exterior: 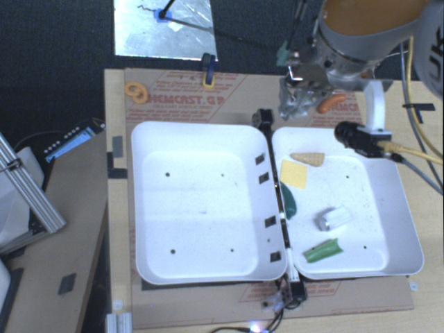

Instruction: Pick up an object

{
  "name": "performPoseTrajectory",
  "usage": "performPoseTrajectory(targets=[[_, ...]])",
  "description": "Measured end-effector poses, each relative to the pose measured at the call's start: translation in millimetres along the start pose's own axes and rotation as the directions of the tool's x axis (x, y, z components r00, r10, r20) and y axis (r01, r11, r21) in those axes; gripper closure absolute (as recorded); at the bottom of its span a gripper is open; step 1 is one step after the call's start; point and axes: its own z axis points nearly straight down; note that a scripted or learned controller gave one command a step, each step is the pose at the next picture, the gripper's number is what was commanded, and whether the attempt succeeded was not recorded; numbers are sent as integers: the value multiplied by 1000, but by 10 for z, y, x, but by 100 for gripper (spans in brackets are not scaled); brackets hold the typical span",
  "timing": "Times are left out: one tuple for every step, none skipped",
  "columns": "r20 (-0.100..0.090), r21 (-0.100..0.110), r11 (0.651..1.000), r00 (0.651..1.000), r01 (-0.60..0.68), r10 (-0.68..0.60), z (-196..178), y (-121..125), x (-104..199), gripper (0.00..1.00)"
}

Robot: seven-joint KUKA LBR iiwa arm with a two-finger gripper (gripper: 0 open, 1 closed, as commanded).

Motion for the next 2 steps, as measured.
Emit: performPoseTrajectory(targets=[[4,-15,1000,1000,-19,19,27,-61,-1310,100],[-3,-3,1000,1000,9,-9,1153,-140,95,100]])
